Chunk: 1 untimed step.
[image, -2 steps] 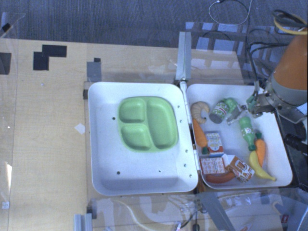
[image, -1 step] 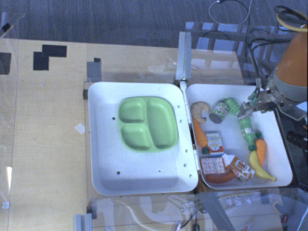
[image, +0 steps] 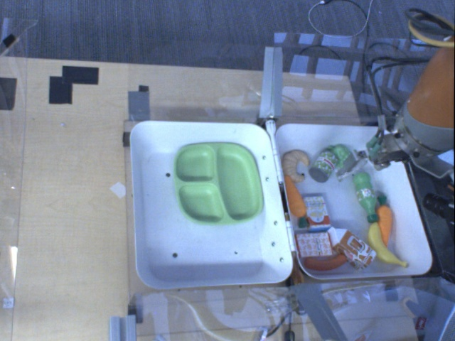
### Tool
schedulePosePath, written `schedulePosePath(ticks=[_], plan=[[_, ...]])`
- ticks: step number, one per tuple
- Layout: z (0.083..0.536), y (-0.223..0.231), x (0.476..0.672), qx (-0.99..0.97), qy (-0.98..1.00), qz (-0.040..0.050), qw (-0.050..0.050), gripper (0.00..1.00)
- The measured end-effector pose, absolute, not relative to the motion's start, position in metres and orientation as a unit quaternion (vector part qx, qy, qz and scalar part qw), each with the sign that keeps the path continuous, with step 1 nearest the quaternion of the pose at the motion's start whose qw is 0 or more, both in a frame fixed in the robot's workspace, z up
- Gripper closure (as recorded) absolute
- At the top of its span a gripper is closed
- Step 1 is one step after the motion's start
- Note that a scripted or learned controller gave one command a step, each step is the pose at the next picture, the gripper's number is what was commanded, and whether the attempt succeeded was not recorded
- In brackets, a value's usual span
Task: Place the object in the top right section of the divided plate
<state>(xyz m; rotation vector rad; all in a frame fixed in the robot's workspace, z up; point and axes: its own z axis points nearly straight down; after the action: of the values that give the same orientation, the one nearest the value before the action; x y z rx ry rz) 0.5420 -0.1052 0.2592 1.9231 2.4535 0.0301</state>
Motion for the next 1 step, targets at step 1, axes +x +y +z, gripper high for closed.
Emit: schedulePosePath(ticks=[1], plan=[[0.1971, -0.0556, 0.4875, 0.577, 0.817, 0.0007, 0.001, 0.0]])
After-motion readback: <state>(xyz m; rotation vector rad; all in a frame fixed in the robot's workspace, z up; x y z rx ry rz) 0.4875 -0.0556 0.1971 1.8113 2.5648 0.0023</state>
